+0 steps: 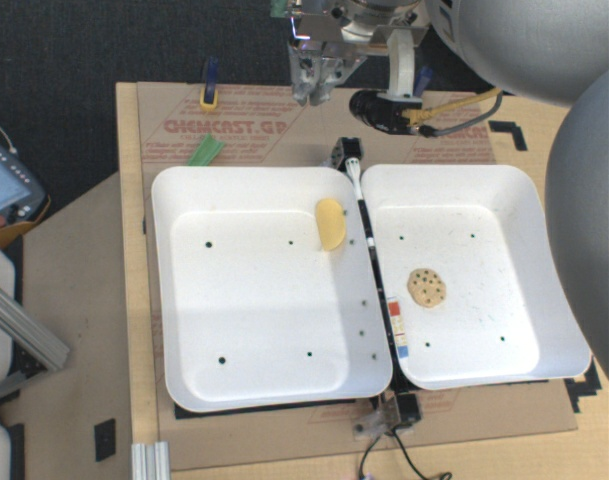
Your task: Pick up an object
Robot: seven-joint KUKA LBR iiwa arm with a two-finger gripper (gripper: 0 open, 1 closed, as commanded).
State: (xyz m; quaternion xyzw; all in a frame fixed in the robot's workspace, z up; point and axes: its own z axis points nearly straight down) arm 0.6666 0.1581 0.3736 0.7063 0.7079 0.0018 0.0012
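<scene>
Gripper (315,86) hanging above the bench beyond the bins, fingers pressed together on nothing, yellow piece (330,224) lying in left bin (174,268), speckled cookie (426,288) sitting in right bin (524,268).

Yellow oblong piece (330,224) in left bin (far-right side); speckled cookie (426,288) in right bin.
</scene>
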